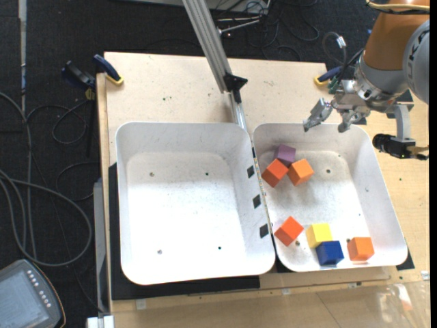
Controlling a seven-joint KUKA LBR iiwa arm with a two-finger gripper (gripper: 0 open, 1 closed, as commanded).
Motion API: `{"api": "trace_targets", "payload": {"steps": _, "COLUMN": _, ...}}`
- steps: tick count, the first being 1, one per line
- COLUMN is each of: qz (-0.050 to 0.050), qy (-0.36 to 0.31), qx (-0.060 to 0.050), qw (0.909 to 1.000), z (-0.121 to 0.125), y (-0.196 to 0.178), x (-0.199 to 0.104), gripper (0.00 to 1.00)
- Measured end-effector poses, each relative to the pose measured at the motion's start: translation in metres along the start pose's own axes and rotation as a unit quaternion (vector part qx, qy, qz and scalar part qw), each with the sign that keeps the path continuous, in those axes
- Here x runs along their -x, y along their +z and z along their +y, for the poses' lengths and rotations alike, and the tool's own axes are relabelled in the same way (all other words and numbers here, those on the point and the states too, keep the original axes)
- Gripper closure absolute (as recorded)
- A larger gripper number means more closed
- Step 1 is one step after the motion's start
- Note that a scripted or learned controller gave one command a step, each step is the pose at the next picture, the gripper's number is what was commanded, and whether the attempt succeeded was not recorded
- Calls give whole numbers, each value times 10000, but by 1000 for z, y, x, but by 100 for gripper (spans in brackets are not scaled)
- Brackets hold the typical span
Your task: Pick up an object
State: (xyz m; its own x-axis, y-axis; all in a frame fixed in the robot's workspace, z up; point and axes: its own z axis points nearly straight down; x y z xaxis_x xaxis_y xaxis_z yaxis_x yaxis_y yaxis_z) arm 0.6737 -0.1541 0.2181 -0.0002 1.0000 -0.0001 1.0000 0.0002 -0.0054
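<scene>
Pincer (330, 119) spread apart above right bin's (382, 183) far rim, gripping nothing. Below: purple block (286, 154) touching two orange blocks (275, 172). Near front wall: orange, yellow (318, 234), blue (330, 253), orange cubes.

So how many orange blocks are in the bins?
4, all in the right bin: two touching near the top beside the purple block, at and; one lower left; one at the bottom right. None looks hidden.

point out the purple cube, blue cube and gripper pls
purple cube (286, 153), camera view, its top face.
blue cube (330, 252), camera view, its top face.
gripper (329, 120), camera view, midway between its fingertips.
</scene>
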Motion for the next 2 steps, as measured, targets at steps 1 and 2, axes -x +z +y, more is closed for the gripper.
{"api": "trace_targets", "payload": {"steps": 1, "qz": -2, "qy": 0, "qx": 7, "qw": 10000, "z": 3, "y": 45, "x": 2, "gripper": 0}}
{"api": "trace_targets", "payload": {"steps": 2, "qz": -2, "qy": -15, "qx": 11, "qw": 10000, "z": 4, "y": 88, "x": 0, "gripper": 0}}
